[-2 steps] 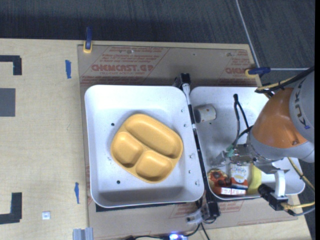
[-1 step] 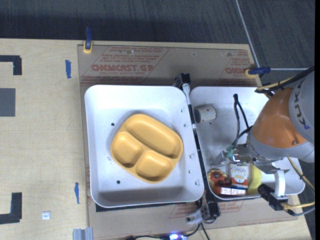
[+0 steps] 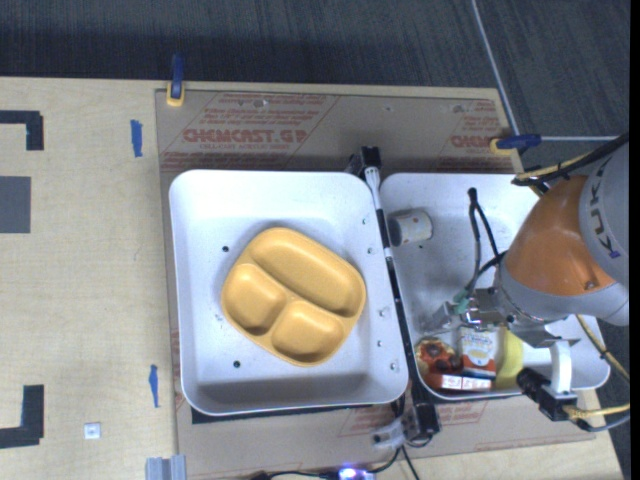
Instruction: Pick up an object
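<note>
The desk (image 3: pixel 80 268) is pale wood, with a brown cardboard sheet (image 3: pixel 330 128) laid under two white bins. The left bin (image 3: pixel 200 208) holds one item: a yellow three-compartment tray (image 3: pixel 292 293), lying flat at the bin's middle, clear of all four walls. The right bin (image 3: pixel 440 193) sits just beside it, the two rims nearly touching along a dark seam.

My arm (image 3: pixel 560 243), grey with the orange band, reaches in from the right and covers much of the right bin's near half. My jaws (image 3: pixel 478 313) are low over that bin's near end, above a cluster of packaged goods; whether they are released or clenched I cannot tell, as the wrist hides them.

The cluster lies against the near wall: a yellow object (image 3: pixel 510 360) to the right, a small white packet with orange print (image 3: pixel 477 348) beside it, and a red-and-dark packet (image 3: pixel 438 358) to the left, all touching or overlapping. A small grey-white cylinder (image 3: pixel 411 228) lies on its side at the far left of the right bin, well apart from the cluster.
</note>
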`<move>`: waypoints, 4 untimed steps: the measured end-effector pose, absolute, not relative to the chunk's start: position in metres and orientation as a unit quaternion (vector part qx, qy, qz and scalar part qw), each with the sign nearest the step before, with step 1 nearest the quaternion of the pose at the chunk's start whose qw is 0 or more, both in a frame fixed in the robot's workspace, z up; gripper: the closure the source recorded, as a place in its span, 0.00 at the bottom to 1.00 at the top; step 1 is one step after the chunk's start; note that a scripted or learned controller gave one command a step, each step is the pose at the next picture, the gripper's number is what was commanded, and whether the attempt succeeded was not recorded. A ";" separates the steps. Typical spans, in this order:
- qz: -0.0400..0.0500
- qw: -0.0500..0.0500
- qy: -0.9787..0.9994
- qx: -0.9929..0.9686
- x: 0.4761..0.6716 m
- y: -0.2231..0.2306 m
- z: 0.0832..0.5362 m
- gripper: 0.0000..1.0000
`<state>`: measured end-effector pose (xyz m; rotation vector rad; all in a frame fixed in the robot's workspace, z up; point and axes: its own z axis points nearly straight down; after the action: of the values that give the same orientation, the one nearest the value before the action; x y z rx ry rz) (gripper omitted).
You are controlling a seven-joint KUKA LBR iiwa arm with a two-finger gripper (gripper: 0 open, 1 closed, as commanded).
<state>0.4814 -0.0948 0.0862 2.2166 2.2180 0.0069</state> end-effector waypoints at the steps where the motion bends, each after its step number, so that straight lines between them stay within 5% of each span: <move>1: 0.002 0.002 0.708 0.707 0.481 -0.096 0.086 0.00; 4: 0.002 0.003 0.707 0.707 0.481 -0.095 0.086 0.00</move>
<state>0.4813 -0.0947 0.0861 2.2165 2.2181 0.0068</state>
